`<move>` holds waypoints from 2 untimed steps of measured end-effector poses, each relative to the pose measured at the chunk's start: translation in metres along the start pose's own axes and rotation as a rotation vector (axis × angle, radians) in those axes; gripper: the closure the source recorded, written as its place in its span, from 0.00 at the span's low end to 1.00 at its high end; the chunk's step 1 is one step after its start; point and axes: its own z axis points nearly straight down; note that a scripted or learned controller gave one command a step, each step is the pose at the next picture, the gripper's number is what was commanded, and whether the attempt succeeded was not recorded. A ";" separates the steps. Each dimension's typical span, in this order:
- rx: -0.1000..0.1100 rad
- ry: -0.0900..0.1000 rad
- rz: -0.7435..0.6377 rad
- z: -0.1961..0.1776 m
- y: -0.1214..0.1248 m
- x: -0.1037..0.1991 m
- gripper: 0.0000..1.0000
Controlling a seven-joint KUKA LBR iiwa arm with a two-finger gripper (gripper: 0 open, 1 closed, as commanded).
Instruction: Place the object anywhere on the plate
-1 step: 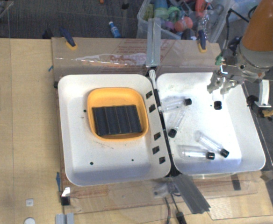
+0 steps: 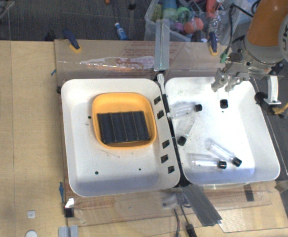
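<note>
An orange plate [image 2: 102,104] sits in the left bin [image 2: 80,167], and a black ridged rectangular block [image 2: 123,127] lies flat on it. Several clear tubes with black caps lie in the right bin [image 2: 262,147]; one tube [image 2: 184,110] is near the divider and another [image 2: 224,153] is toward the front. My gripper [image 2: 223,86] hangs over the far part of the right bin, its fingers apart with nothing between them. A small loose black cap [image 2: 223,103] lies just below it.
A raised divider with black clips [image 2: 163,127] separates the two bins. A clear box of colourful toys [image 2: 198,9] stands behind the right bin. The arm's grey body and orange band [image 2: 270,19] fill the upper right.
</note>
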 end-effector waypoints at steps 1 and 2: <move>-0.001 -0.001 -0.084 -0.028 0.000 0.008 1.00; -0.002 0.000 -0.166 -0.042 -0.001 0.014 1.00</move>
